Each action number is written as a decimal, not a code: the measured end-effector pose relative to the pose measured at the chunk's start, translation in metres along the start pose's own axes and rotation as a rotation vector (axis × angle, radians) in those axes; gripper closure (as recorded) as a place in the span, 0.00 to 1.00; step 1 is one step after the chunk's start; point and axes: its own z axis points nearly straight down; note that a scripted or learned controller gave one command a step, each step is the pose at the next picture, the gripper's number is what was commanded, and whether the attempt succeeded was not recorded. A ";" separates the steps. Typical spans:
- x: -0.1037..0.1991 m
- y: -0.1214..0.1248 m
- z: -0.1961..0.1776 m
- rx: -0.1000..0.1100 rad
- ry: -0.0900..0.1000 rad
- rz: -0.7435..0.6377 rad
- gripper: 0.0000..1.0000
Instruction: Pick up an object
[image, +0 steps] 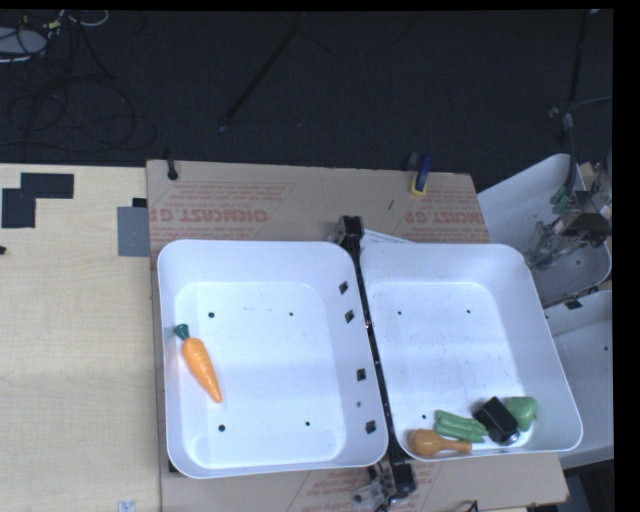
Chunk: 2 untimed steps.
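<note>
Brown printed cardboard (300, 205) lies under two shallow glossy white bins. At nine o'clock in the left bin (255, 262) lies a smooth tapered orange carrot (201, 368) with a small green top. At five o'clock in the right bin (450, 262) cluster an orange pear-shaped gourd (437, 443), a ridged green pod (460, 427), a black block (497, 419) and a green lump (522, 408). Whether the claw is wide or narrow I cannot tell.

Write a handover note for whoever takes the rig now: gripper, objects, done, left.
Gripper: nothing lifted that I can see in the camera view.
Left bin: toy carrot lies near its left wall.
Right bin: orange gourd-shaped toy, green pod, black block and a green piece are clustered at its near-right corner.
Done: no pick yet.
Left: pick up one object.
</note>
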 end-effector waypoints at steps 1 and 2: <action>0.011 0.026 0.039 -0.001 0.000 -0.002 1.00; 0.029 -0.003 -0.021 -0.006 -0.001 -0.002 1.00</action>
